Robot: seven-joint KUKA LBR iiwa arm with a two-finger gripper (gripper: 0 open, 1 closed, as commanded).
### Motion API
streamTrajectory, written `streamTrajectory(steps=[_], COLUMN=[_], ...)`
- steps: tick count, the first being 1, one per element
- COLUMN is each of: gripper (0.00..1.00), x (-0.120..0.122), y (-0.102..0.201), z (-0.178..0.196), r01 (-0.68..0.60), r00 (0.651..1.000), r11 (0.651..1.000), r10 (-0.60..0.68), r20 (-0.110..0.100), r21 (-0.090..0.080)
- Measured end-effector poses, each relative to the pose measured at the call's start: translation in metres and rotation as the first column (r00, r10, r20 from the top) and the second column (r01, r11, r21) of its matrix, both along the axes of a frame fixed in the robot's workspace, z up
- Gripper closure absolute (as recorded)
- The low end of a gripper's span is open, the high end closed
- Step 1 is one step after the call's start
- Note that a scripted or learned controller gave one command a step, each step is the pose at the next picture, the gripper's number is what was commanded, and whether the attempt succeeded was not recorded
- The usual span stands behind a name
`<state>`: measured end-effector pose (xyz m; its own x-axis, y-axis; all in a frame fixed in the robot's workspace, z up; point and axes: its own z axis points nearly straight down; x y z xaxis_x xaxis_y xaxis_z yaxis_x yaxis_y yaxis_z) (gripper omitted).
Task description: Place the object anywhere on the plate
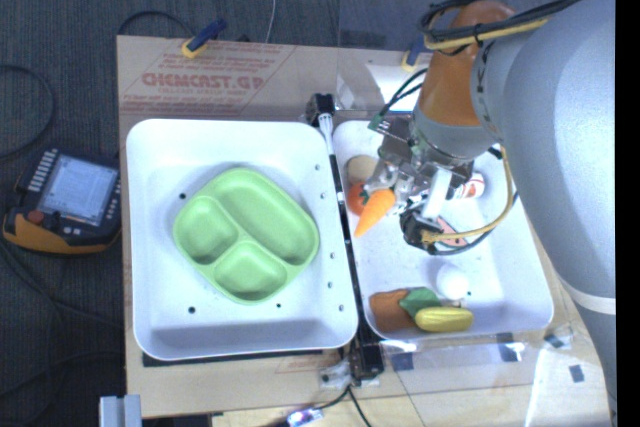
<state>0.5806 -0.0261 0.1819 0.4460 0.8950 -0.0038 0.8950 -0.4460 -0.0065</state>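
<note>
So the carrot (373, 208) sits right at the gripper (392, 195) fingertips, over the right bin; can't tell if they're actually clamped on it. Green plate (246, 233) off to their left has nothing on it yet.

Jaws' stance hidden behind wrist; red-white item (474, 185) mostly under arm (560, 115) (itself cropped right); bin's (520, 315) far wall obscured

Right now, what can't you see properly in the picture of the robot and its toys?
- Gripper: the wrist above covers its fingers in the camera view, so whether it holds the orange carrot is unclear.
- Red-and-white item: mostly hidden behind the gripper and cables.
- Brown toy: the yellow toy and a green piece overlap it.
- Handheld screen: too small to read.
</note>
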Motion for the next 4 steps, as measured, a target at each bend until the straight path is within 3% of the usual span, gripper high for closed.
streamTrajectory(steps=[1, 2, 3, 4], gripper=[0.00, 1.00, 1.00, 0.00], x=[0.000, -0.001, -0.042, -0.042], y=[-0.001, -0.001, 0.058, 0.056], z=[0.000, 0.008, 0.000, 0.000], r01=[0.001, -0.002, -0.106, -0.104], r00=[1.000, 1.000, 0.994, 0.995], r11=[1.000, 1.000, 0.994, 0.995], r10=[-0.001, 0.002, 0.106, 0.104], r20=[0.000, -0.006, -0.001, 0.000], r21=[-0.002, -0.003, 0.000, 0.000])
